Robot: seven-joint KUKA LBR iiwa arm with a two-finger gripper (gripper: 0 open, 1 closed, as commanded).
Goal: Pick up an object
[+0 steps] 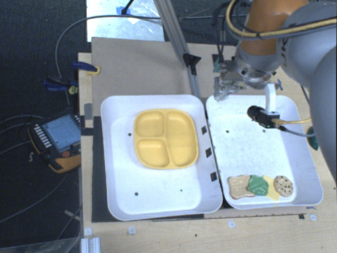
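Several toy food pieces lie in a row at the front of the right bin (295, 141): a tan bread-shaped piece (239, 186), a green piece (258, 184), a yellow slice (271, 190) and a round chocolate-chip cookie (283, 185). My gripper (223, 90) hangs over the back left corner of that bin, far from the food pieces, under the grey wrist and orange band (268, 15). Nothing shows held in it.
The left bin (121, 183) holds a yellow divided plate (166, 139). A black part on a white bracket (261, 115) with a yellow cable sticks out below the wrist. A slanted metal pole (176, 36) stands behind the bins.
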